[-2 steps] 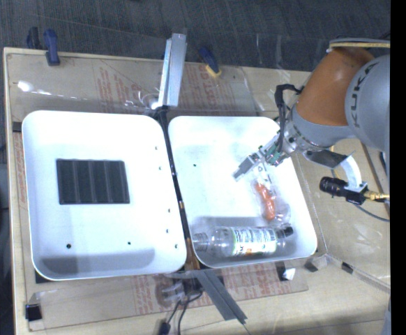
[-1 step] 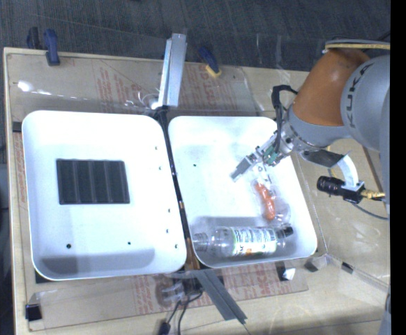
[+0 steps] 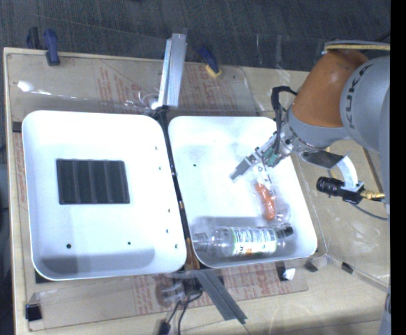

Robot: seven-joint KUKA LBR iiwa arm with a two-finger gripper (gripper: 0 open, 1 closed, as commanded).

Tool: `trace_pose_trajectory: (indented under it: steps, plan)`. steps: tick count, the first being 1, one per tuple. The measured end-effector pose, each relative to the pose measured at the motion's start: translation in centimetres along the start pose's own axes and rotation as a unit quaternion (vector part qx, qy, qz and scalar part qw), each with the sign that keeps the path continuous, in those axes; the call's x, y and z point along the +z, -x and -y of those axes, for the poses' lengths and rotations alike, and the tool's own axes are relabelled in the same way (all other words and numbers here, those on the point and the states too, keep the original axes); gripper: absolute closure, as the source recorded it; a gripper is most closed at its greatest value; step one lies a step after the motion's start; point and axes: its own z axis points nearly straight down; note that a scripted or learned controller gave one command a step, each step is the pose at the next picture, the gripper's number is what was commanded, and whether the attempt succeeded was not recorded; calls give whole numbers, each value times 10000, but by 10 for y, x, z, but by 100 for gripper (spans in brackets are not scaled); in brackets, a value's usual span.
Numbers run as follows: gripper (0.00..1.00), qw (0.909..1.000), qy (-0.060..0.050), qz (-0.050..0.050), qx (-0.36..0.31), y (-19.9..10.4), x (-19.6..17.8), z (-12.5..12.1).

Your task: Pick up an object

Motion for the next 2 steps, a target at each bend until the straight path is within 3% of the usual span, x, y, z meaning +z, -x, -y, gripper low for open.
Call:
trace_pose_trajectory:
  steps: [1, 2]
  plan:
    - [0, 9991, 4, 14, 422, -6, -31, 15]
    - [0, 9998, -5, -6, 175, -8, -20, 12]
